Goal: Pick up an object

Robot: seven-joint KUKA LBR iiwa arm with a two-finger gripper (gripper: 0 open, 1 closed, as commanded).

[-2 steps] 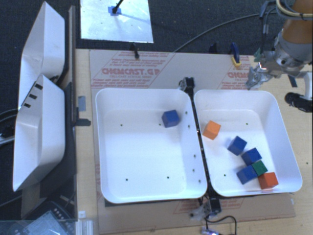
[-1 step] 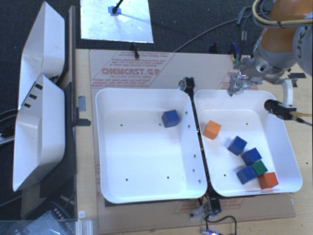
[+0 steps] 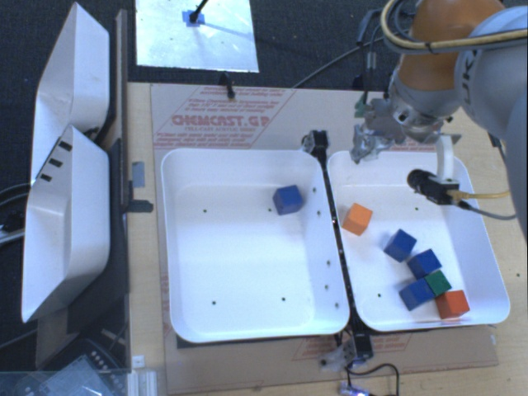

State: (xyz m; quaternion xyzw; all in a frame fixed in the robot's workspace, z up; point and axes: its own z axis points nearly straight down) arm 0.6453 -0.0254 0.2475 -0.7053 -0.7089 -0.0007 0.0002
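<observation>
My gripper [image 3: 365,148] hangs over the far left corner of the right bin [image 3: 487,254], under the orange wrist band. It is raised above the bin floor and touches no cube. An orange cube [image 3: 357,219] lies in the right bin, nearer the camera than the gripper and a little left of it. Further right and nearer sit three blue cubes [image 3: 400,244] [image 3: 424,263] [image 3: 415,294], a green cube [image 3: 438,283] and a red-orange cube [image 3: 452,304], bunched toward the near right corner. A lone blue cube [image 3: 288,199] rests in the left bin [image 3: 177,221] near its far right side.
The two bins meet at a shared wall [image 3: 334,238] running down the middle. A black cylindrical fitting with a yellow cable [image 3: 433,186] juts from the arm over the right bin. White tilted trays [image 3: 70,180] stand at the far left. A metal plate [image 3: 195,21] lies behind the bins.
</observation>
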